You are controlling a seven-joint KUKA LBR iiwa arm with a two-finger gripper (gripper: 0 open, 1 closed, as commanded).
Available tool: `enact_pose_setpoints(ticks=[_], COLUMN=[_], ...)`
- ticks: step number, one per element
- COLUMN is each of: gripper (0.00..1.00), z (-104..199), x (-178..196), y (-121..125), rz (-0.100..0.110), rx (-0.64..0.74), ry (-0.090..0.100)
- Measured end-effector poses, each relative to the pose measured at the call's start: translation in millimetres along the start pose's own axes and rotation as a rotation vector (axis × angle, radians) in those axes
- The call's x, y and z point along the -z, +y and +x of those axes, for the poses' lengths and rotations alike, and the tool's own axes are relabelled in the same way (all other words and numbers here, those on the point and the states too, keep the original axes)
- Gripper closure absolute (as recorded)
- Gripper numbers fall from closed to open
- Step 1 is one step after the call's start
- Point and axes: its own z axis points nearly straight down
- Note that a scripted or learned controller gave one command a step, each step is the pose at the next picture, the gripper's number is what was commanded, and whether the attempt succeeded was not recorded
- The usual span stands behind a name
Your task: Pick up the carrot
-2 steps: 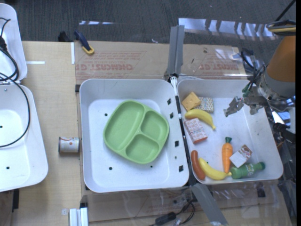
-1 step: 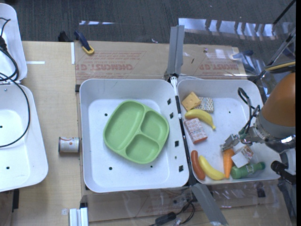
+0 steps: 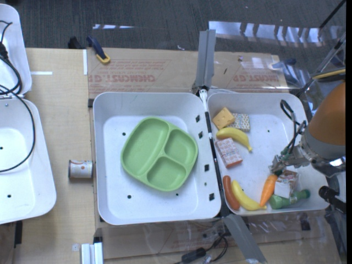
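**Gripper low over the carrot's top end, its grasp unclear**

We see the carrot (image 3: 268, 189) lying tilted in the right bin (image 3: 258, 99), near its front, between a yellow banana (image 3: 245, 197) and a green item (image 3: 288, 200) partly covered by a white packet (image 3: 285, 185). The gripper (image 3: 282, 163) hangs just above the carrot's upper end; its tips blur into clutter, so we cannot tell their spread. The arm (image 3: 331, 120) is cut off at the frame's right. A green divided plate (image 3: 159, 154) sits in the left bin (image 3: 104, 147).

Orange carrot (image 3: 268, 188), yellow banana (image 3: 235, 136), green plate (image 3: 159, 154), white bins (image 3: 104, 164).
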Motion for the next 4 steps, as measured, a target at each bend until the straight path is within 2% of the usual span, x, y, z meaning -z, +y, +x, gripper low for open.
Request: enact_pose_setpoints(ticks=[1,2,3,4], gripper=[1.00,0.00,0.00,1.00], z=[67.6,67.3,57.5,54.4], x=[98.6,98.5,10.9,23.1], y=[-13.2,-13.4,-8.8,-6.6], rz=[0.001,0.001,-0.022,-0.030], rx=[0.036,0.035,0.072,0.066], ry=[-0.001,-0.001,-0.013,-0.019])
